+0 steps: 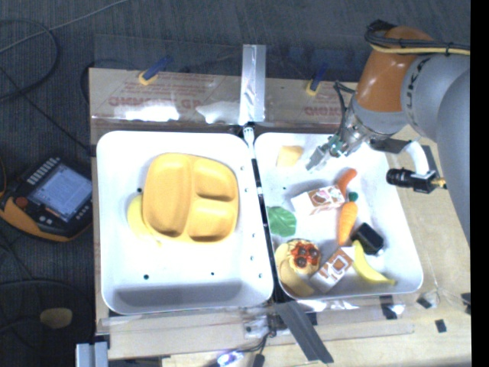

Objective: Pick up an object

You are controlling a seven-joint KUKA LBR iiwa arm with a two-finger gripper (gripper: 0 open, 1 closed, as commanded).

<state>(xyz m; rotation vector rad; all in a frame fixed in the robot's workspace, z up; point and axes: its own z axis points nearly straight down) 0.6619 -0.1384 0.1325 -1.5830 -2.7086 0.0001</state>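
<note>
Gripper [324,154] hangs over the upper part of the right bin [406,239], reaching in from the right, and its two fingers look a little apart with nothing between them, though at this angle the gap is hard to read with certainty. So the pick, as I judge it, is not yet done: no object is lifted, and the arm must come down on one thing, close, and raise it.

All the loose objects lie in the right bin. Just beside the fingertips, to the left, is a pale yellow block [289,157]. Below the gripper lie a small carton [325,199], a short orange carrot [346,180] and a longer carrot [346,220]. Further down are a green round piece [281,220], a black block [368,238], a banana [368,270], a second small carton [336,267] and a round pastry with red topping [303,255]. They are crowded, several touching.

Left bin [114,266] holds a yellow divided tray [189,197], which lies upside down over a yellow plate [136,214].
</note>
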